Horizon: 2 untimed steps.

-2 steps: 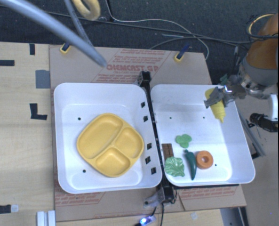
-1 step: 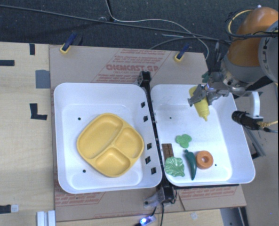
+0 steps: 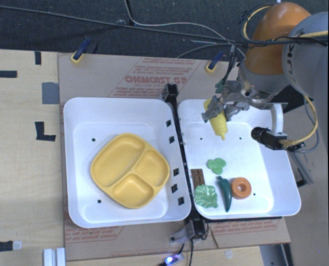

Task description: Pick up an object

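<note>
Nearest you, along the front edge of the right bin (image 3: 286,206), sit a leafy green lettuce piece (image 3: 206,196), a dark green pepper (image 3: 225,193) and an orange ring-shaped piece (image 3: 241,188), all well below the gripper (image 3: 219,115) in the view. A small brown block (image 3: 197,177) lies just up from the lettuce piece, and a lighter green piece (image 3: 216,164) rests between that cluster and the gripper. Look at the gripper itself: it hangs over the far part of the right bin with a yellow object (image 3: 219,124) between its fingers, the object's tapered end pointing down beneath them, so the fingers are clamped on it. Off to the gripper's left, across the divider, the left bin (image 3: 75,148) holds a yellow divided plate (image 3: 130,169).
</note>
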Tool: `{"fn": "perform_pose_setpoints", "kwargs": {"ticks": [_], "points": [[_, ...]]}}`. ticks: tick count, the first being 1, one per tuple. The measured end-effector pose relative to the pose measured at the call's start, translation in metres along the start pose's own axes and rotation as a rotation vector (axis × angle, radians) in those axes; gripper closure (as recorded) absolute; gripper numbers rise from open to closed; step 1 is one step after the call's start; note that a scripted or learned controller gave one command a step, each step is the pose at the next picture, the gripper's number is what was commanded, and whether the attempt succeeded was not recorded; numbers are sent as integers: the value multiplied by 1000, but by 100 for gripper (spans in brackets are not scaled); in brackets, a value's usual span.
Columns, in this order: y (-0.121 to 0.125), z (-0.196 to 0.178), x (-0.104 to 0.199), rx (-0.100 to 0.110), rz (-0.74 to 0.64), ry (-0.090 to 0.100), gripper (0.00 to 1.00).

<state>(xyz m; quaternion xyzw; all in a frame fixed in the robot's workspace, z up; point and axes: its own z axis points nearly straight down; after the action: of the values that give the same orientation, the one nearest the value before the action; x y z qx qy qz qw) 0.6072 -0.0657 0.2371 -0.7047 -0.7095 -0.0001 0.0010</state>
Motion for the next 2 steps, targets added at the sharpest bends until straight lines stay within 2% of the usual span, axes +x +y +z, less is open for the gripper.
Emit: {"fn": "perform_pose_setpoints", "kwargs": {"ticks": [2], "points": [[18,21,98,0,2,-2,100]]}}
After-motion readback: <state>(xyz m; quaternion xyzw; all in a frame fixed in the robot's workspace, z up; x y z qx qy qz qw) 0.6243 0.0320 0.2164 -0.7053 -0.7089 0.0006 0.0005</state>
